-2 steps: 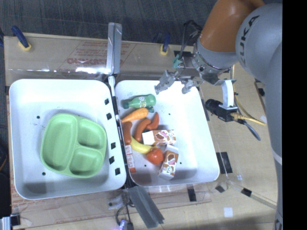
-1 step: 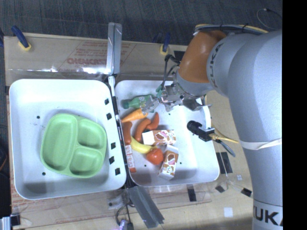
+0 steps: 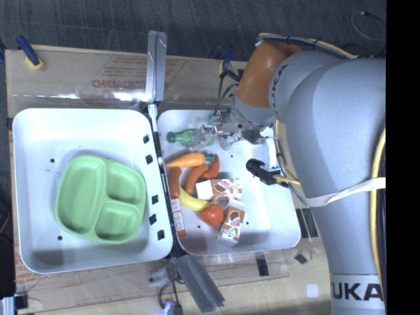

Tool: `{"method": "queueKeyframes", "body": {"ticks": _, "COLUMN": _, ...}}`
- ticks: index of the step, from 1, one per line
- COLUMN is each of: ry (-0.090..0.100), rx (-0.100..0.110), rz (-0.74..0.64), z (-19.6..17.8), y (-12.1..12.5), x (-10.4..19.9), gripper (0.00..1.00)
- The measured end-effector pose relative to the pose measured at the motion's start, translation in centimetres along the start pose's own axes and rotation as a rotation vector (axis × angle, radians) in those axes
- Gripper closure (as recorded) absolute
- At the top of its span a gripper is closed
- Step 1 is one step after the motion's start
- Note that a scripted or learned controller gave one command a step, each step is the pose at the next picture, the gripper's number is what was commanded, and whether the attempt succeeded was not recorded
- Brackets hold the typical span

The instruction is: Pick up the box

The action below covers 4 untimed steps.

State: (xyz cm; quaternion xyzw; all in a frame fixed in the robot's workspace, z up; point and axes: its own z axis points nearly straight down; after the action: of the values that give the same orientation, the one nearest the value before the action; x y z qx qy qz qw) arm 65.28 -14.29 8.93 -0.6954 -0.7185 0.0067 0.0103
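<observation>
The end effector [image 3: 220,131] is low over the far edge of the right bin [image 3: 279,231], near its far-left corner, and just beside a green bottle [image 3: 184,136] that lies there; its fingertips are small and blurred against the white wall, so I cannot tell if it is open or closed. The box [image 3: 220,189], white with a printed picture, lies near the middle of the right bin, touching a yellow banana [image 3: 191,201] and a red tomato [image 3: 211,214]. A second small carton [image 3: 231,226] stands just beside it, closer to the near edge. An orange carrot [image 3: 186,160] and what seems to be a sausage [image 3: 195,177] lie between the box and the bottle. In the left bin [image 3: 39,130] rests a green divided plate [image 3: 100,198].
</observation>
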Motion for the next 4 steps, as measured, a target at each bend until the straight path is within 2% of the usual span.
{"method": "queueKeyframes", "body": {"ticks": 1, "ry": 0.001, "rx": 0.004, "rz": -0.004, "z": -0.9, "y": -0.1, "x": 0.1, "gripper": 1.00}}
{"method": "queueKeyframes", "body": {"ticks": 2, "ry": -0.001, "rx": 0.006, "rz": -0.004, "z": -0.9, "y": -0.1, "x": 0.1, "gripper": 0.00}}
{"method": "queueKeyframes", "body": {"ticks": 3, "ry": -0.005, "rx": -0.022, "rz": 0.041, "z": -0.4, "y": -1.5, "x": -6.7, "gripper": 0.00}}
{"method": "queueKeyframes", "body": {"ticks": 4, "ry": -0.005, "rx": -0.022, "rz": 0.037, "z": -1.5, "y": -1.5, "x": -6.6, "gripper": 1.00}}
